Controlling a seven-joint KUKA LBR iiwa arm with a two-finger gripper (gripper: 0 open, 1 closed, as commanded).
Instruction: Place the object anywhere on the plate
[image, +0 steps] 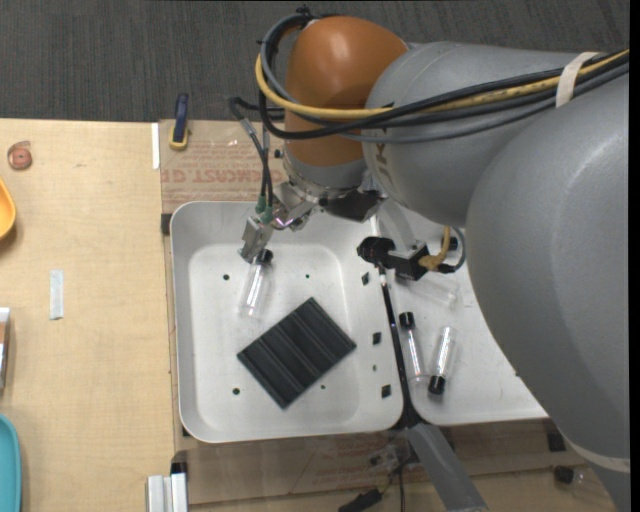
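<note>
Arm (480, 150) dominates the right of the view, grey bulk with orange band, cables looped over it, reaching in over the bins. Bench (90, 300) is pale wood, odd bits along its left edge. Left bin (200, 420) is white and shallow, holding a dark ribbed plate (297, 352) lying flat and turned diagonally, near the bin's centre. Right bin (490, 395) is mostly under the arm; two clear tubes with dark caps (425, 350) lie in it close to the divider. Claw (258, 247) sits low over the upper part of the left bin, tip down at the top end of a clear tube (253, 290), the likely object. Tube lies flat on the bin floor, just up-left of the plate, not touching it. Can't tell how wide the claw is spread or whether it has hold of the tube; contact zone too small and cluttered. Judgement: tube looks light, rigid, smooth plastic, so it may roll or slip. Best grip is across its middle, fingers square to its long axis; a grab at the end could tip it out.
</note>
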